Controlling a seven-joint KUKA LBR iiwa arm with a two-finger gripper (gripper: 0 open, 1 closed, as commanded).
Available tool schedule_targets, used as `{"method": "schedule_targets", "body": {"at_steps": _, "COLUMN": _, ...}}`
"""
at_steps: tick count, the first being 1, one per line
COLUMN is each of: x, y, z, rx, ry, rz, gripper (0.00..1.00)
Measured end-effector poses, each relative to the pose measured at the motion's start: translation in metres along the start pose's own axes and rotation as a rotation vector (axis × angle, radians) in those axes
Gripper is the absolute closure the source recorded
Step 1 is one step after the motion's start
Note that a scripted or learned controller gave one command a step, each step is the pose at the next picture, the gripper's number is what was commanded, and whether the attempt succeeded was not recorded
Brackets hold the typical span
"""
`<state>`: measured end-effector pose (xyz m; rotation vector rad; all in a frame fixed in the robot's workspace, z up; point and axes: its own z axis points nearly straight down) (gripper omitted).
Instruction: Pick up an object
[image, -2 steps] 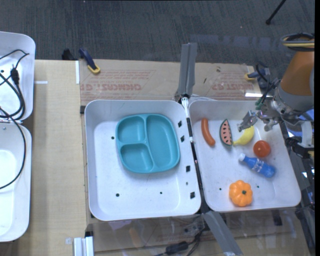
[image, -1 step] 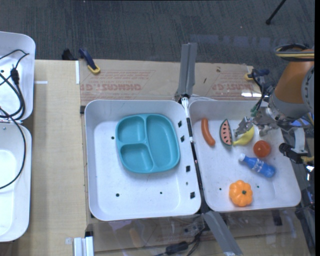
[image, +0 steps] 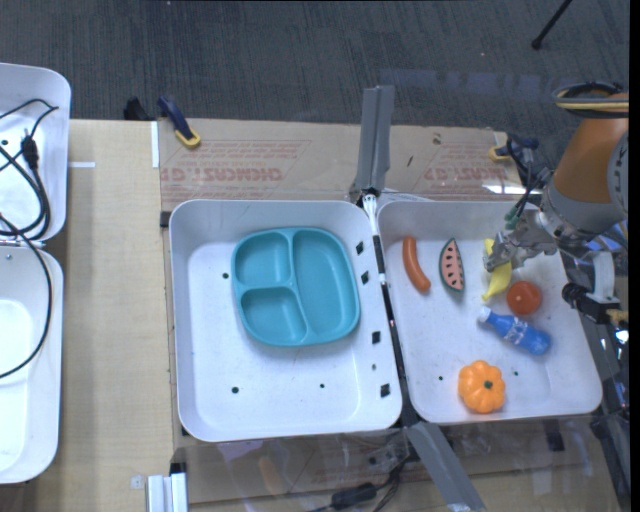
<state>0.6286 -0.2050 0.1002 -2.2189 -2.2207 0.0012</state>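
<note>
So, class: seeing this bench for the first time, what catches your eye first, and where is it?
A teal divided plate lies in the left bin. Bright toy foods dot the right bin, the orange pumpkin nearest its front. The gripper hovers over the yellow banana.

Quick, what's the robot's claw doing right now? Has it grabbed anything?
Gripper: down on the banana in the right bin; whether it has grabbed it cannot be told.
</note>
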Motion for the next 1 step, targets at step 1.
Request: {"method": "schedule_targets", "body": {"at_steps": 1, "x": 0.0761, "y": -0.0244, "z": -0.1121, "rx": -0.002, "ry": -0.002, "rz": -0.002, "gripper": 1.0}}
